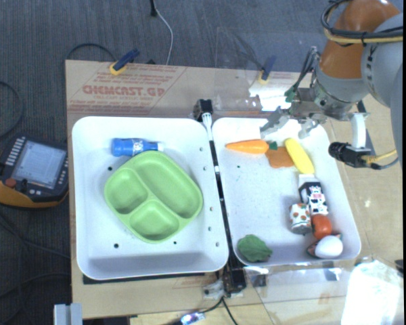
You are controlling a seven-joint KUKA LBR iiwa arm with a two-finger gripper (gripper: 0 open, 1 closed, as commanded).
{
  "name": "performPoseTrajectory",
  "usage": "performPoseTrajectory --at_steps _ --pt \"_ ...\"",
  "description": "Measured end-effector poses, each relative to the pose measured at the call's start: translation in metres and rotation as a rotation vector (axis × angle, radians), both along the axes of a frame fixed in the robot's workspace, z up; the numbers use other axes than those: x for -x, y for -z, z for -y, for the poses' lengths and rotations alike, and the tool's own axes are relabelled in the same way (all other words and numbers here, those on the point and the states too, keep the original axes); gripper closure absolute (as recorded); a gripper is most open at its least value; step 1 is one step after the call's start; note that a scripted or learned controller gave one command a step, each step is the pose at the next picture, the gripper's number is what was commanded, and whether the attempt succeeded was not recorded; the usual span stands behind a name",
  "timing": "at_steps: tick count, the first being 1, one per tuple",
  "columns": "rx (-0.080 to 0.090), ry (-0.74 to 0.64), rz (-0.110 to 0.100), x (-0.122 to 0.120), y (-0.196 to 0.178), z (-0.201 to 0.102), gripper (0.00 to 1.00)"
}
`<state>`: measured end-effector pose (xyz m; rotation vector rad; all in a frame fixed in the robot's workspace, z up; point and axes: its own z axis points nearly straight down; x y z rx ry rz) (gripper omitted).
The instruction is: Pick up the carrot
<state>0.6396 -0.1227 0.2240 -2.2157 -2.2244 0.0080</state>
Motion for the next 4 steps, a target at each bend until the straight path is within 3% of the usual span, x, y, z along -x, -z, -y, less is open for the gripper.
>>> performPoseTrajectory --at_steps 1,2,3,4 --pt "0.002 -0.208 0.012 0.001 0.126 0.014 0.00" --pt "0.007 -0.208 0.015 -0.001 0.118 0.016 1.00" --pt "0.006 -0.207 0.014 0.000 0.118 0.016 0.00" --pt "0.016 -0.127 0.004 -0.026 0.132 -0.016 0.00"
